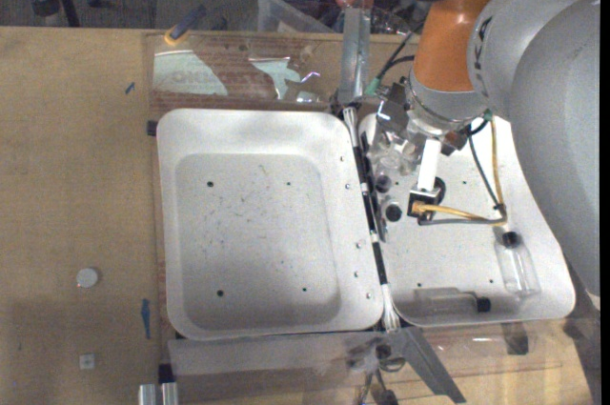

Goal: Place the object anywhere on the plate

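Currently the gripper (386, 172) hangs low over the left side of the right bin (457, 274), close to the shared rim (367, 203) with the left bin (253, 222). Cannot tell how far open it is, or whether it has anything. Likely object: clear vial (515, 265), near-right corner, well apart from the gripper. A clear tube (448, 301) lies along the near wall. Risks: closing on nothing, clipping the shared rim, and the vial, smooth and tight to the wall, rolling or slipping free.
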